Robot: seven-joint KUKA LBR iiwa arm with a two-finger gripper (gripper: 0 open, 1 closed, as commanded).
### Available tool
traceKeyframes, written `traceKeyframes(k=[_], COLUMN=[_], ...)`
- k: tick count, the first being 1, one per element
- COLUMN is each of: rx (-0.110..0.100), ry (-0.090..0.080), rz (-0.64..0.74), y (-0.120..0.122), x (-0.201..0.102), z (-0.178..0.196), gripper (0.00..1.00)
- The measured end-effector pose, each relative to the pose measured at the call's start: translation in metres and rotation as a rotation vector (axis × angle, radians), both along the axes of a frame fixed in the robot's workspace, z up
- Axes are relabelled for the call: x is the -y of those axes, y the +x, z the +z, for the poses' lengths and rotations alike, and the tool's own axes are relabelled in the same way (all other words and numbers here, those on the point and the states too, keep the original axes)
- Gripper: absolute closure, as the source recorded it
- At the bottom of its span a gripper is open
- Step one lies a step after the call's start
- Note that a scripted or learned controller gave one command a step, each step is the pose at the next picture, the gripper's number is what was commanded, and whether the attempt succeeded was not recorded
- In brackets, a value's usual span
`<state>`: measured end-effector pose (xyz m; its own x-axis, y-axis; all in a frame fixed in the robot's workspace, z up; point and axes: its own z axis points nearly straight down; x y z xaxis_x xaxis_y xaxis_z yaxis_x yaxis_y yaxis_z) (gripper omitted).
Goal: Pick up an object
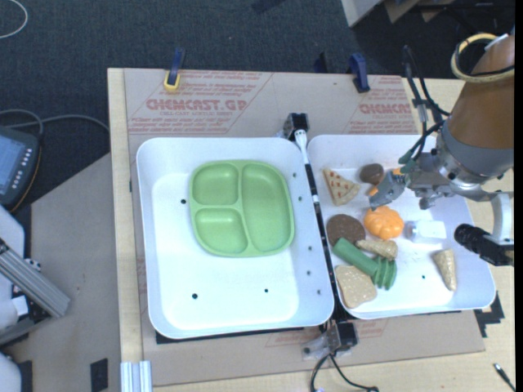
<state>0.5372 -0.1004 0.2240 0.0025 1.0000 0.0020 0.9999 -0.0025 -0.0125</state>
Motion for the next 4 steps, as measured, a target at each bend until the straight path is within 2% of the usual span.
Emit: traceKeyframes(k=[1,2,3,4], rx=[0.010,0.005,0.005,0.013], ry=[-0.001,0.000,0.000,-0.001], rz=[0.002,0.002,0.001,0.000], y=[0.002,0.002,0.000,0.001], x=[0.000,-0.006,0.001,0.001], z=[0.005,-0.039,-0.085,-0.136], gripper=[0.00,0.00,0.00,0.00])
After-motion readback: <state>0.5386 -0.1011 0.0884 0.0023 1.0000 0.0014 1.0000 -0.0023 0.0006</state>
